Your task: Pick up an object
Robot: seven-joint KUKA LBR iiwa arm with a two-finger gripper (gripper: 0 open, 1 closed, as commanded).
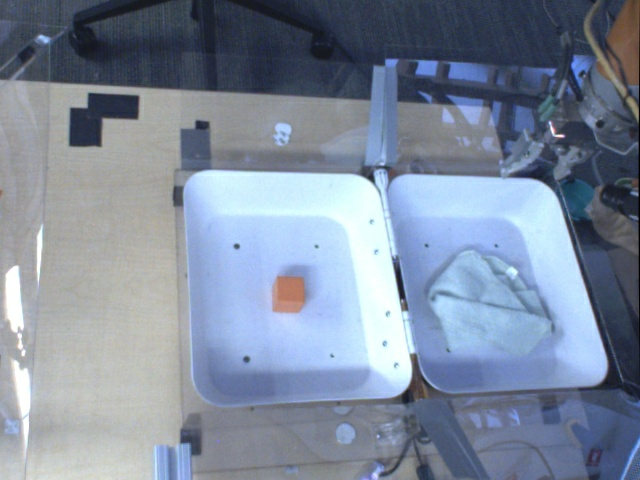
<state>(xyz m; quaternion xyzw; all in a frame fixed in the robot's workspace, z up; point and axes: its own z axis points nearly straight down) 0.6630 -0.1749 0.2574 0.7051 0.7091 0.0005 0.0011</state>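
Two white bins side by side: left bin (pixel 215 268) has a small orange cube (pixel 288 294) sitting near its middle, right bin (pixel 560 268) has a crumpled pale cloth (pixel 488 303). The arm (pixel 610 68) is at the top right corner, well away from both.

No text, label, brand, number or sign can be read anywhere. The cloth (pixel 490 304) carries a small white tag, too small to make out. Black patches (pixel 100 116) on the bench (pixel 100 298) bear no lettering.
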